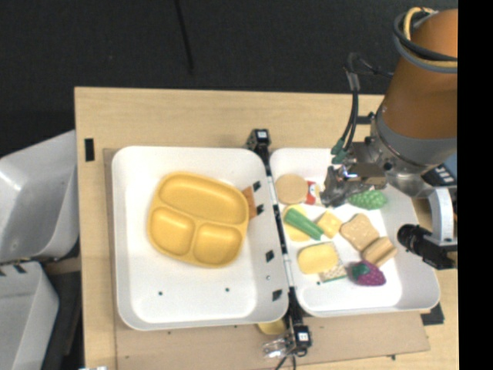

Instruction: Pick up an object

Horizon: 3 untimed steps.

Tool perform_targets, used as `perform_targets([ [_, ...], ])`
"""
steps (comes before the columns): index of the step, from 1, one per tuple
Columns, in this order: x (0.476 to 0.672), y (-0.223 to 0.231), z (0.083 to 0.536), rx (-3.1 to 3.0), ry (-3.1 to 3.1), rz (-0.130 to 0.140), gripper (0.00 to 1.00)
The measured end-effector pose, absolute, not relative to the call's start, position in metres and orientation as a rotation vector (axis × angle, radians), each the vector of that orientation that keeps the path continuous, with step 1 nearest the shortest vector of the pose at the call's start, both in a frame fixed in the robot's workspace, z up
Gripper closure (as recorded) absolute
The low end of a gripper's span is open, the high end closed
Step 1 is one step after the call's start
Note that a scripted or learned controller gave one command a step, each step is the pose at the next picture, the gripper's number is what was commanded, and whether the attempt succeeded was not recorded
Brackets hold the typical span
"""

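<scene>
my gripper (337,190) hangs low in the right bin (416,303); i cannot tell its state. toys crowd just left of it: the cookie (291,188), the pepper (302,223). i might nudge neighbours and miss.

Tray (199,218) in left bin (131,284)

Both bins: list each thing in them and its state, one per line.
Yellow divided tray: upright in the left bin, its compartments bare.
Round cracker: lying flat, right bin.
Green pepper: on its side.
Toast slice: flat.
Purple grapes: loose near the front.
Gripper: low over the right bin.
</scene>
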<state>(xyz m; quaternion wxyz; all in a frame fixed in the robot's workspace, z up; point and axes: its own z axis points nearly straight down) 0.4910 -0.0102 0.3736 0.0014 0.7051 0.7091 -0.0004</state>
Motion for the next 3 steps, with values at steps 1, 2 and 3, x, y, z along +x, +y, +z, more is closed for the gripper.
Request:
perform_targets([
  [1,0.49,0.028,0.369,2.215,2.227,0.0,1.0],
  [2,0.488,-0.034,0.264,2.232,2.218,-0.014,1.0],
  [3,0.491,0.032,0.362,2.207,2.228,0.014,1.0],
])
